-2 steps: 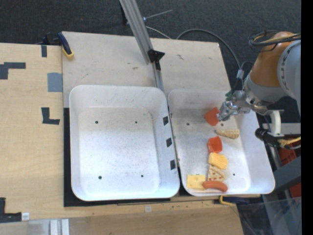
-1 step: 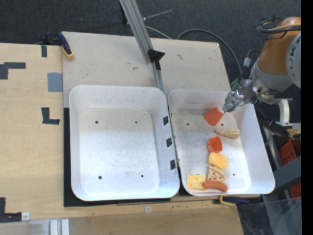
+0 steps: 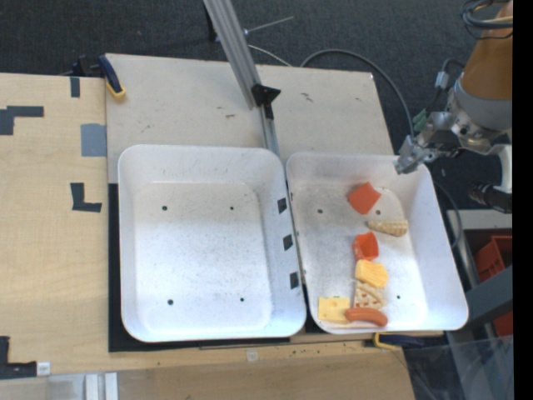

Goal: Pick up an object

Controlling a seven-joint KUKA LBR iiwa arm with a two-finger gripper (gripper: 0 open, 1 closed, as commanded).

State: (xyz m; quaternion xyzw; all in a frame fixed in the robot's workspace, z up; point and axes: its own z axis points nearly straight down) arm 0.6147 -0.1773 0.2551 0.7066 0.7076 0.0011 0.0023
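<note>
Leftmost, the bench (image 3: 50, 223) shows pale wood with grey and dark tape marks, and a blue-and-yellow clamp (image 3: 111, 76) sits at the corner of the lighter board (image 3: 183, 111) behind the bins. Next comes the left bin (image 3: 137, 161), white and speckled, with four small dark holes in its floor. A grey metal rail (image 3: 233, 36) slants down from the top toward the seam where the two bins meet. The right bin (image 3: 433, 223) holds all the objects: an orange block (image 3: 363, 197) near the back, a tan biscuit (image 3: 390, 227) just in front and right of it, then a red block (image 3: 366, 245), a yellow block (image 3: 371, 272) touching it from below, a waffle piece (image 3: 365, 294), a pale yellow slab (image 3: 332, 309) at the front rim, and a red sausage (image 3: 366, 316) lying beside that slab. Farther right, the gripper (image 3: 407, 162) hangs over the bin's back right corner, tilted, apart from every object and holding none of them; how its tips stand is too dark and small to tell. Above it the arm (image 3: 487, 65) shows its orange band.
</note>
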